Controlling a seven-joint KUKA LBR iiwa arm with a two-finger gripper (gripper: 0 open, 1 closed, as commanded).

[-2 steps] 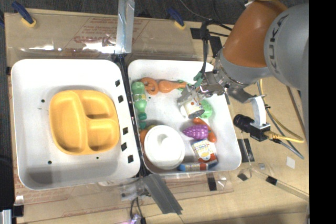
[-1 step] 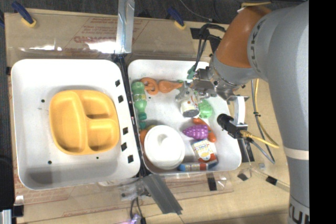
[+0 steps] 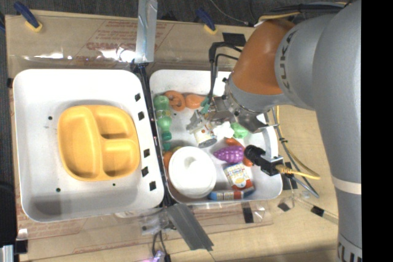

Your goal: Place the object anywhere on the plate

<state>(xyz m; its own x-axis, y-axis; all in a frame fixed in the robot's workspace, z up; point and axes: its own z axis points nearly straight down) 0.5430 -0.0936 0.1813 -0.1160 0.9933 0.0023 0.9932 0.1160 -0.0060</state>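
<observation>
The jaws (image 3: 206, 119) hang low in the right bin (image 3: 184, 78), at the end of the grey arm (image 3: 319, 52) with its orange band (image 3: 261, 64); whether they are spread or clenched cannot be told, as the wrist hides much of them. Just below them lies a small grey and white object (image 3: 202, 135), seemingly touching them, though nothing is clearly seen caught between them. Further below sits a white round lid (image 3: 191, 172), and to the lower right of the jaws a purple toy (image 3: 230, 153) and a small labelled cup (image 3: 238, 176). Above and to their left lie orange toys (image 3: 184, 100); to their left stand green pieces (image 3: 162, 113). Far to the left, in the other bin (image 3: 31, 107), rests the yellow divided plate (image 3: 98, 141), well apart from the jaws.
</observation>
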